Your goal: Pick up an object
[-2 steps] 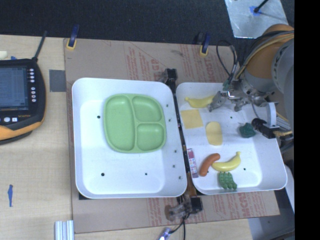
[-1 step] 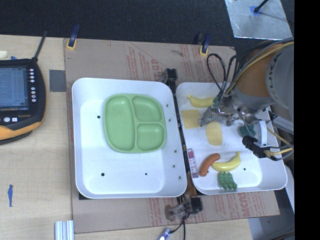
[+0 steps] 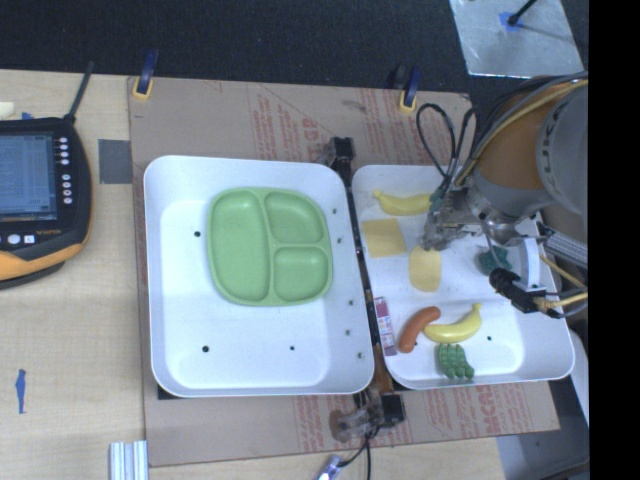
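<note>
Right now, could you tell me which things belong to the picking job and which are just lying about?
Job: gripper; right bin with two bananas, cheese slice, sausage, green toy.
Lying about: green divided plate in left bin, teach pendant.

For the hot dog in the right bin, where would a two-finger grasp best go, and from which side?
Judging by its pose, grip the hot dog across its narrow middle, coming straight down from above. It lies flat and slanted, so the end effector should close crosswise to its length. The banana lies close at its upper right end, so mid-body probably leaves more room for the fingers.
</note>
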`<state>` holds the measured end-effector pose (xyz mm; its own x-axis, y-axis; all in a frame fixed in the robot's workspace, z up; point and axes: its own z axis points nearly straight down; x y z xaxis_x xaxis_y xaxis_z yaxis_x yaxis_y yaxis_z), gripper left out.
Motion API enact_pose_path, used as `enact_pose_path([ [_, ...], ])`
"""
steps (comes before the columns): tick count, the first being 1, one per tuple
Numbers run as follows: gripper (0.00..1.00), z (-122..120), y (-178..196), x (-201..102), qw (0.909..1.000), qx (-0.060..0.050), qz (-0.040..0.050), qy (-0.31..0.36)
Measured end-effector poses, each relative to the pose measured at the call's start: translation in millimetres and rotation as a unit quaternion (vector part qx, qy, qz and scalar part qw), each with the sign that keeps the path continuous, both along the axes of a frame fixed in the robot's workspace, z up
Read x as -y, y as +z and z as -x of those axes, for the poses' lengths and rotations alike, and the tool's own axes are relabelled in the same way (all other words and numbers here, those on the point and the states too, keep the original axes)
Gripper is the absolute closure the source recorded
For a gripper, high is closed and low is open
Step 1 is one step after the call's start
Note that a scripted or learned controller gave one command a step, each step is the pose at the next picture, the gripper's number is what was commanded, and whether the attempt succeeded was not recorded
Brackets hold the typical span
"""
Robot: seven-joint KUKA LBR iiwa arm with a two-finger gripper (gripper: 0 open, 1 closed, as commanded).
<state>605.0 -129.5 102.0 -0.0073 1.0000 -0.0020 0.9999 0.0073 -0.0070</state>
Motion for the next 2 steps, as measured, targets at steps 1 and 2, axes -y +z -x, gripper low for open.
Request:
enact_pose_path([
  [1,0.00,0.1,0.0,0.0,1.0000,0.000,0.0003,0.000],
  [2,0.00,16.5,-10.8,-13.1,1.0000,0.001,-0.0006,-0.002],
])
